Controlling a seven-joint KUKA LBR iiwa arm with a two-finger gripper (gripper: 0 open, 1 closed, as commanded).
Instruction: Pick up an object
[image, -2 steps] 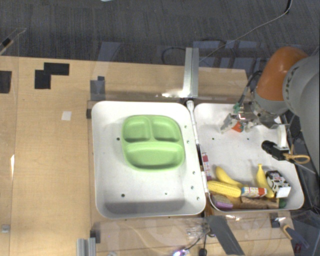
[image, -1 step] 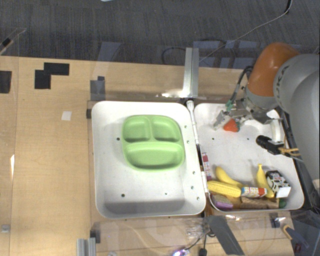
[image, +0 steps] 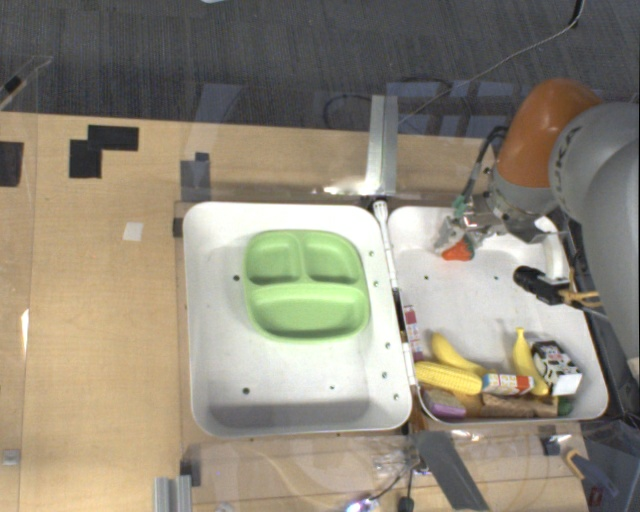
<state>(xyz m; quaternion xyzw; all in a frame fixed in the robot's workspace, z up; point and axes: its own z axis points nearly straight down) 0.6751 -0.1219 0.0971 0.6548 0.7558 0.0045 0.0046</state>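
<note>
Hand (image: 462, 232) sits at upper right of frame, over the right white bin (image: 470, 300), touching a small orange-red object (image: 457, 252); grip state indeterminate. Green divided plastic tray (image: 303, 282) occupies the left bin (image: 215, 330).

A pale wooden counter (image: 90, 330) fills the left and centre of the frame, with black patches (image: 100, 148) at its upper left. Dark grey carpet (image: 250, 50) spans the top.
</note>
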